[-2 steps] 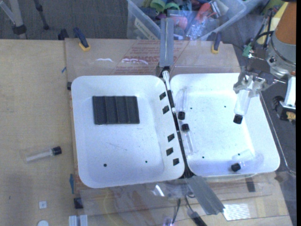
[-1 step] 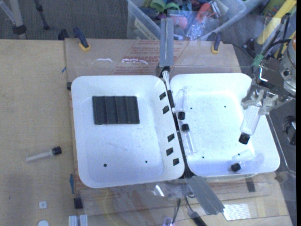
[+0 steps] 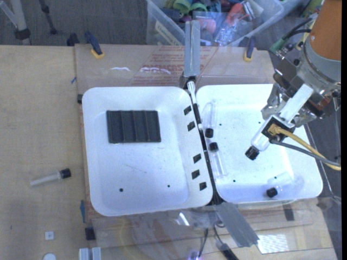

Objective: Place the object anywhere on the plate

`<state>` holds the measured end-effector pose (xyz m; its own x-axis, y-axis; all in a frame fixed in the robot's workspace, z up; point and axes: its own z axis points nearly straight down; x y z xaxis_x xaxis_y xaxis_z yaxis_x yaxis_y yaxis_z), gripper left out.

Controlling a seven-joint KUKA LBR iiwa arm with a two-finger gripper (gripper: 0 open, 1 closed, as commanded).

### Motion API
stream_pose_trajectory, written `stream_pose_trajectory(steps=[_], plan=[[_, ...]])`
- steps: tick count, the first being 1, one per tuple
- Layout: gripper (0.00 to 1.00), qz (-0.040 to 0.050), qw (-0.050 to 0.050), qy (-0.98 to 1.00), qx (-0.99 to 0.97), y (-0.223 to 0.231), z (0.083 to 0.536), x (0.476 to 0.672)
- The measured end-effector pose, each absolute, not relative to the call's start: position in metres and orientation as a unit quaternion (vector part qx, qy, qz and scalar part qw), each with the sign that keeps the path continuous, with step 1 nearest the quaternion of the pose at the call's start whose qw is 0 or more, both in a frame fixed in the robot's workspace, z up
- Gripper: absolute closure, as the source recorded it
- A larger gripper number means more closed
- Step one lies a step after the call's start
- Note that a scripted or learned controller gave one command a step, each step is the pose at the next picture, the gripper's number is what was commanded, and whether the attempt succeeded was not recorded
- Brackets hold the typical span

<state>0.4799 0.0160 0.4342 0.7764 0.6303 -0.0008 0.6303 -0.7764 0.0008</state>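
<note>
A black ridged plate [image 3: 134,126] lies flat in the left bin [image 3: 97,161], toward its far left. Three clear tubes with black caps lie in the right bin [image 3: 238,191]: one tube [image 3: 208,119] and another tube [image 3: 216,157] run along its left wall, and a third tube [image 3: 278,187] lies near the front right corner. My gripper [image 3: 277,103] hangs over the right part of the right bin, above and apart from the tubes. Nothing shows in its grasp.
A divider with black clips [image 3: 196,145] separates the two bins. A loose clear tube [image 3: 49,176] lies on the bench to the left of the bins. A clear tub of colourful items [image 3: 217,7] stands behind the bins.
</note>
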Motion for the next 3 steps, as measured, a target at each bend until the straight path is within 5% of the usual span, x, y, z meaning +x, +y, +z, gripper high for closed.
stream_pose_trajectory(steps=[1,2,3], plan=[[1.0,-0.0009,0.0,0.17,0.985,0.072,0.331,0.49],[1.0,0.0002,0.0,0.134,0.991,0.154,0.301,0.511],[1.0,-0.0035,-0.001,0.328,0.945,0.225,0.151,0.494]])
